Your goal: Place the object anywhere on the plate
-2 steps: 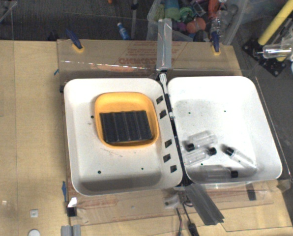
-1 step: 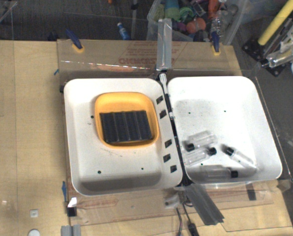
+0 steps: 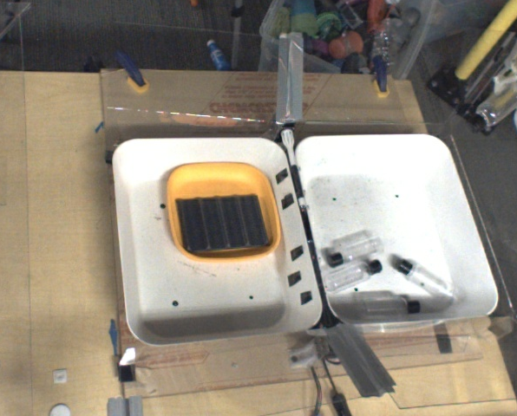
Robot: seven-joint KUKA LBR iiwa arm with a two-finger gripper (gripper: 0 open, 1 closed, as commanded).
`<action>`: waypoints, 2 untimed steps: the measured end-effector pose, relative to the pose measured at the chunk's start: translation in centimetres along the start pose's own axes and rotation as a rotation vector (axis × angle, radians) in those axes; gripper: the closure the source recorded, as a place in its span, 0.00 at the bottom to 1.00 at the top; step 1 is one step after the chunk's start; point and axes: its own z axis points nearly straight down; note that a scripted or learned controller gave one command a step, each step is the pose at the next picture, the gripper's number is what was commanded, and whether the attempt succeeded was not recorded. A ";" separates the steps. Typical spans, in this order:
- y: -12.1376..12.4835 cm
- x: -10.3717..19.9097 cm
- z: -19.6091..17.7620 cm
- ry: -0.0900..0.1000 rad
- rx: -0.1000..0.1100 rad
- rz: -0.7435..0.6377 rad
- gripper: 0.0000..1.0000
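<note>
1. Find the plate (image 3: 179, 185): orange, in the left bin (image 3: 137, 232), with a dark ribbed block (image 3: 222, 224) covering most of it.
2. Find the objects: clear tubes (image 3: 354, 258) with black caps lie in the right bin (image 3: 389, 172), near its front-left corner.
3. Choose one tube lying apart from the others; grip across its middle.
4. Set it on the plate's bare rim or on the block.
5. I cannot tell the claw's state.

Plate (image 3: 179, 185) in left bin (image 3: 137, 232); tubes (image 3: 363, 263) in right bin (image 3: 432, 180).
</note>
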 end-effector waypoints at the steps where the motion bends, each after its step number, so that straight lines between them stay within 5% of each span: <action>1: 0.0 0.1 0.5 0.002 -0.005 -0.349 1.00; 2: 0.0 0.0 0.1 -0.001 -0.004 -0.714 1.00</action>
